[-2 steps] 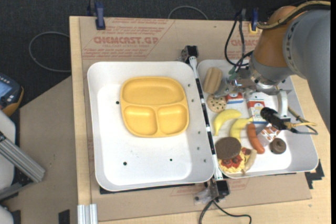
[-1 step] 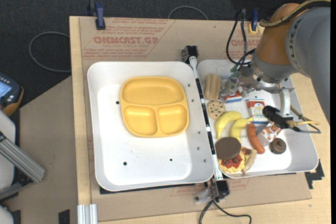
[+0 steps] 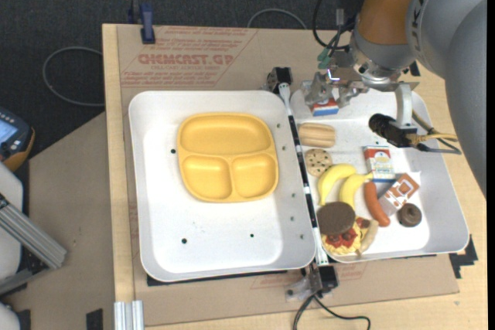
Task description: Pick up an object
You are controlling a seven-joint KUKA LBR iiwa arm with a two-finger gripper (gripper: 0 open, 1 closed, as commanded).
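Observation:
My gripper (image 3: 328, 94) hangs low over the back left corner of the right bin (image 3: 441, 232). Directly under it is a small red, white and blue item (image 3: 325, 110), partly covered by the gripper; whether it is gripped is unclear. Just in front lies a tan bread roll (image 3: 318, 135), then a round cookie (image 3: 317, 161). Further forward are two yellow bananas (image 3: 344, 185), a red sausage (image 3: 376, 205), a brown patty (image 3: 336, 217) and a chocolate donut (image 3: 410, 215).
The left bin (image 3: 155, 236) holds a yellow divided plate (image 3: 228, 155). A small red-and-white carton (image 3: 379, 161) and an orange-and-white box (image 3: 399, 192) lie mid-right in the right bin. A red and yellow food toy (image 3: 348, 242) sits at its front edge.

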